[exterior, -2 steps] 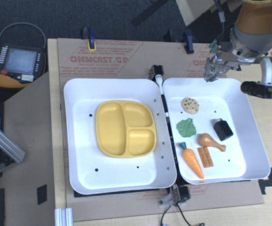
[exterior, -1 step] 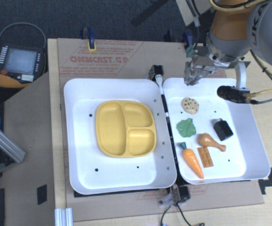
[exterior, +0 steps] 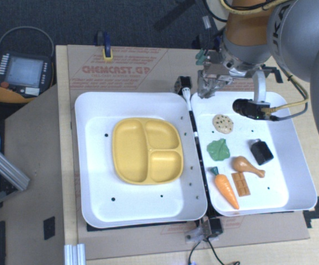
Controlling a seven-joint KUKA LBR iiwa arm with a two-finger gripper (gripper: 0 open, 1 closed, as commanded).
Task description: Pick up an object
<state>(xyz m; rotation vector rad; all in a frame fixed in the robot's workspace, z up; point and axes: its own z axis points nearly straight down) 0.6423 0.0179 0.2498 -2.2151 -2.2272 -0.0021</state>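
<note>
Printed in red across the brown cardboard sheet (exterior: 127, 65) behind the bins: "CHEMCAST GP", in large capitals. Finer red lines above and below it, too small to read. On the handheld pendant's screen (exterior: 22, 70), nothing legible.

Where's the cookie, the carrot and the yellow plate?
cookie (exterior: 223, 123), camera view, middle of its speckled top.
carrot (exterior: 226, 191), camera view, middle of the orange body.
yellow plate (exterior: 132, 148), camera view, floor of its big compartment.
</note>
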